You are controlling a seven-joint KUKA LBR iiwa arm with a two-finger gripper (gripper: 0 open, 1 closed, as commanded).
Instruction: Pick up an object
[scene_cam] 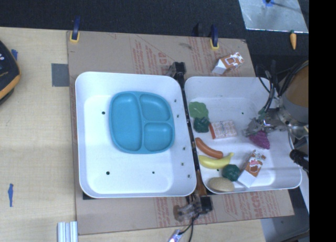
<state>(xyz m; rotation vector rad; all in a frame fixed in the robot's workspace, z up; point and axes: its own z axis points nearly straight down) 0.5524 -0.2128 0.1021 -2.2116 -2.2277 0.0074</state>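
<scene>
Wooden bench (31, 146), cardboard sheet (131, 52) beneath two white bins. Left bin (89, 178): blue divided plate (140, 122). Right bin (283, 180): toy food; gripper (257, 127) just above purple piece (260, 139), grip state unclear.

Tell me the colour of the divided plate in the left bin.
Light blue; the divided plate shows plainly in the camera view.

The arm (296, 96) is cut off at the right side, so most of it cannot be seen. The gripper (257, 128) covers a part of the purple object (260, 140). The print on the small carton (254, 164) is too small to read. A black and yellow device (7, 73) is cut by the left edge.
</scene>
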